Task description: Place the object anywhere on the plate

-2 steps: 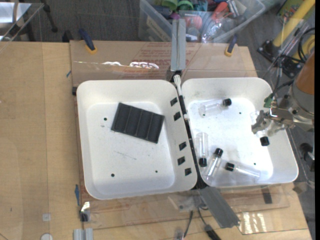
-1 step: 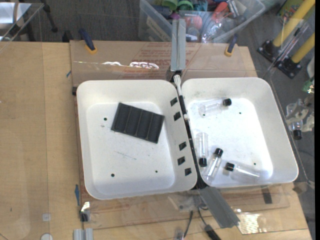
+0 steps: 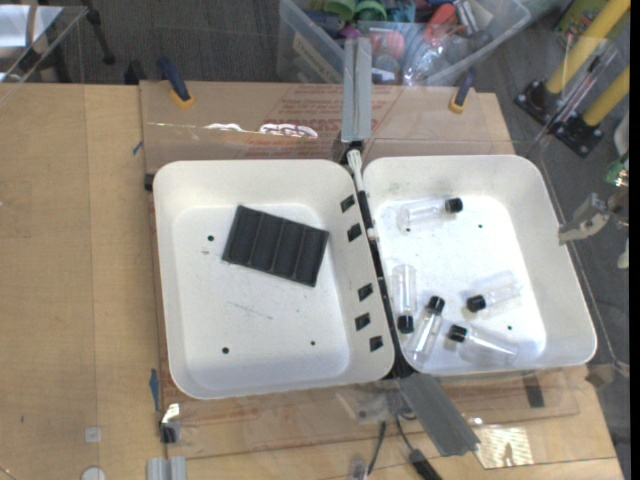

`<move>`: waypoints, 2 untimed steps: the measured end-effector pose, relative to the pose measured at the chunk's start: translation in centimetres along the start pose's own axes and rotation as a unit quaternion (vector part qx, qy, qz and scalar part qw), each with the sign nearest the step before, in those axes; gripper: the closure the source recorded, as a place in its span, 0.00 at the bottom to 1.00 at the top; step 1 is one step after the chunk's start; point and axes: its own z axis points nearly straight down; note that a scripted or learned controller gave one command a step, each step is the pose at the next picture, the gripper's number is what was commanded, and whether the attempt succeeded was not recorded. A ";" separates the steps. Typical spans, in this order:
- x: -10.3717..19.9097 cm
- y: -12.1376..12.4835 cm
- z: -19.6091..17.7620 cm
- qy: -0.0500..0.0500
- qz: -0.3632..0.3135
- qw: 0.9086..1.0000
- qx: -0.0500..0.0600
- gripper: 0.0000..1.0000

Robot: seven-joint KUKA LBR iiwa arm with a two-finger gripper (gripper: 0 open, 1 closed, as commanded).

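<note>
Vials (image 3: 440, 313) in rt bin (image 3: 560, 268)

Black ribbed plate (image 3: 275, 245); clear black-capped vials (image 3: 430, 211); white bins (image 3: 170, 268).

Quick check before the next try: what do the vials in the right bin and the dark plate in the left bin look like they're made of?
The vials look like clear glass or plastic, which one I cannot tell: the white bin shows through them, and their caps are black. The plate looks like matte dark grey plastic or rubber, ridged into parallel strips, with no shine.
</note>
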 end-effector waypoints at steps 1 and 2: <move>0.0 0.1 -1.0 -0.001 -0.001 1.000 -0.001 1.00; 0.1 0.1 -1.0 -0.001 -0.001 1.000 0.000 0.00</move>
